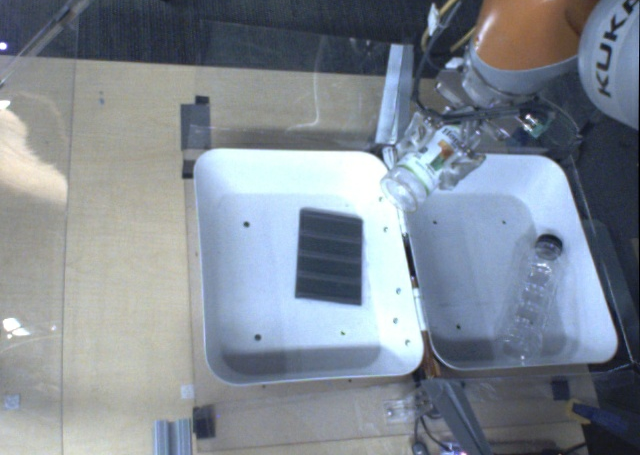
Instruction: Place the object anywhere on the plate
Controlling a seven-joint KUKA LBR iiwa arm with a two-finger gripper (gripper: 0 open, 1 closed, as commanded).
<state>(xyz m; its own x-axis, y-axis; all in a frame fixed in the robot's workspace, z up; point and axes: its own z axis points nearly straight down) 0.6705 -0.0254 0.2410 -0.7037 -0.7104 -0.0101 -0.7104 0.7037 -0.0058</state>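
Overhead, the tool [440, 151] was seen at the far edge of the bins, just above the place where their two rims met. It was closed on a small clear container [412, 175], which was gripped between its fingers and held tilted, with the pale lower end pointed down and to the view's left. A greenish mark could be made out on the container's side; what the mark was could not be told. The container's lower end was placed over the far inner corner of the left bin [215, 273], while the rest of it hung over the far left corner of the right bin [480, 213].

A dark ribbed plate [330, 255] was laid flat near the middle of the left bin, well apart from the held container and nearer the camera. It was rectangular and turned slightly askew to the bin's walls.

In the right bin a clear plastic bottle [530, 298] was laid on its side close to the right wall, its dark cap end pointed away from the camera.

The arm [610, 33] was brought in from the upper right, with its orange band [525, 3] directly above the tool. Both bins were set on a pale wooden bench [110, 273].
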